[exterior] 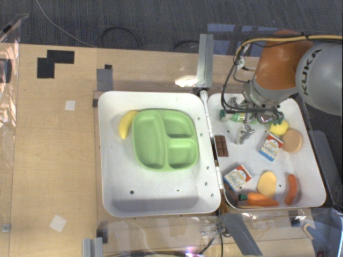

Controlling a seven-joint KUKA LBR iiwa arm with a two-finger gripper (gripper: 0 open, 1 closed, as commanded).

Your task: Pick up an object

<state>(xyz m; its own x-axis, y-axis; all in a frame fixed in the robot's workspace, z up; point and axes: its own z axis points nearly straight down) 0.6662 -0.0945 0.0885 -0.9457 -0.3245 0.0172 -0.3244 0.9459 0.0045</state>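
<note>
A light wooden bench (53, 159) is seen bearing two shallow white bins, the left bin (112, 197) and the right bin (316, 189), side by side. Black square markers (53, 62) are stuck near the bench's far left corner. Dark grey carpet (134, 9) lies beyond.

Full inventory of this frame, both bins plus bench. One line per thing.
left bin: 1, white, left of the divider
right bin: 1, white, right of the divider
divided plate: 1, green, middle of left bin
banana: 1, yellow, left bin, against the plate's left edge
chocolate bar: 1, brown, right bin, left wall
cartons: 2, white with red and blue, right bin, centre and lower left
lemon: 1, yellow, right bin, by the claw
round bun: 1, tan, right side
yellow piece: 1, lower middle
carrot: 1, orange, bottom wall
sausage: 1, red, lower right
arm: 1, grey and orange, over right bin
claw: 1, metal, above the bin floor
</note>
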